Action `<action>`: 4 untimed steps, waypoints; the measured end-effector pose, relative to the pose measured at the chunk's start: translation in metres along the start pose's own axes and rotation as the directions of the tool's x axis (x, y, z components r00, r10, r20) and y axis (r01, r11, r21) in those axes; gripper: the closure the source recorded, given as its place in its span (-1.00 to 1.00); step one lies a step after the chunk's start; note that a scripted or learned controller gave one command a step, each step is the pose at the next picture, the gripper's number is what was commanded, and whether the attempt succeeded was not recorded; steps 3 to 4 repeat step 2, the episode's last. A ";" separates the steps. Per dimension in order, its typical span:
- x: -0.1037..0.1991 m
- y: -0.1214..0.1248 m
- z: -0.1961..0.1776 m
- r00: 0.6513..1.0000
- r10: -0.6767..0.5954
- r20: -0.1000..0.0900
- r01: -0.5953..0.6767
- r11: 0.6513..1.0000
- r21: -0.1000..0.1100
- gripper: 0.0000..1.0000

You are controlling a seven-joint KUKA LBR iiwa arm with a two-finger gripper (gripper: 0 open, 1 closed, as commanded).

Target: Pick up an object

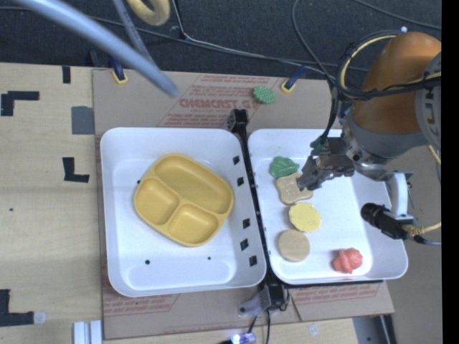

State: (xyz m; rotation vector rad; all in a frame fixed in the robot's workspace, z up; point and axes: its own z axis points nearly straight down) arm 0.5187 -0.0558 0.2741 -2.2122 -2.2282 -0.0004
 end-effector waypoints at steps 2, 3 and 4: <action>0.114 0.006 0.019 1.000 0.000 0.000 0.000 1.000 0.001 1.00; 0.114 0.006 0.019 1.000 0.000 0.000 0.000 1.000 0.001 1.00; 0.114 0.006 0.019 1.000 0.000 0.000 0.000 1.000 0.001 1.00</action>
